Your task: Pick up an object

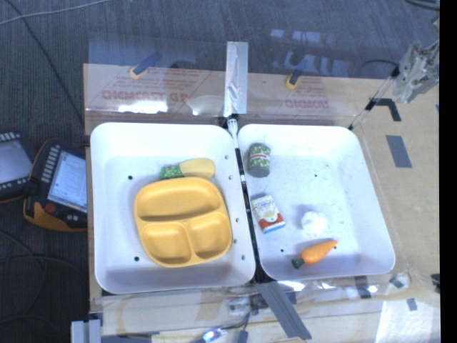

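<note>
The right bin [357, 191] holds several small objects. A grey-green round can [258, 160] lies near its far left corner. A small white and red carton [267, 214] rests by the left wall. A white lump [313, 222] lies in the middle, and an orange toy carrot [314, 253] with a green tip lies near the front wall. In the left bin [107, 191], a yellow divided plate [182, 220] sits in the middle. A pale yellow piece with a green end [189, 168] touches the plate's far edge.
A ridge [243, 191] separates the two bins. A pale metal fixture [418, 70] with a black rod stands beyond the bench's far right corner. A handheld pendant [57, 184] lies on the floor to the left. Clamps and tape mark the bench's back board [214, 91].
</note>
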Robot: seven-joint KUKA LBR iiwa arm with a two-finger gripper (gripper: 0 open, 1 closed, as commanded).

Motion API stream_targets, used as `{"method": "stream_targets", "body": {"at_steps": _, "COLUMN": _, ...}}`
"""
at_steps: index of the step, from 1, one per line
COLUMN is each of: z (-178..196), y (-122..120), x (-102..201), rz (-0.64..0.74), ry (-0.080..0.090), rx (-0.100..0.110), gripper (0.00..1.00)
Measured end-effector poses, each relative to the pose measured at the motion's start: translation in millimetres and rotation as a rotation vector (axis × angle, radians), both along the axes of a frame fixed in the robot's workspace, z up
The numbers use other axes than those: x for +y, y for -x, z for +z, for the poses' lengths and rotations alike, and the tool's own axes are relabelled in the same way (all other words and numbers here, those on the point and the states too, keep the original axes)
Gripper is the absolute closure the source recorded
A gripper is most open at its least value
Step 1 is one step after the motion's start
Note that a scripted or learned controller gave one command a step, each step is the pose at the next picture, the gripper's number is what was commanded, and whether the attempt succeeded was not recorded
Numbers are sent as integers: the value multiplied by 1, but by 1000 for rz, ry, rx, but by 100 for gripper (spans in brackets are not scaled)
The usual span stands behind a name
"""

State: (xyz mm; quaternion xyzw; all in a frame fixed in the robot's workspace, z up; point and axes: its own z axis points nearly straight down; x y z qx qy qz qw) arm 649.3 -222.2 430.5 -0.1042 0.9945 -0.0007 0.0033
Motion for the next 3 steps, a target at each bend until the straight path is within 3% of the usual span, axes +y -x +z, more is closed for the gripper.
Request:
{"method": "stream_targets", "body": {"at_steps": 1, "z": 5, "y": -21, "x": 1, "rz": 340, "ry": 1, "rx": 0, "gripper": 100}}
{"method": "stream_targets", "body": {"at_steps": 3, "z": 4, "y": -21, "x": 1, "rz": 985, "ry": 3, "rx": 0, "gripper": 100}}
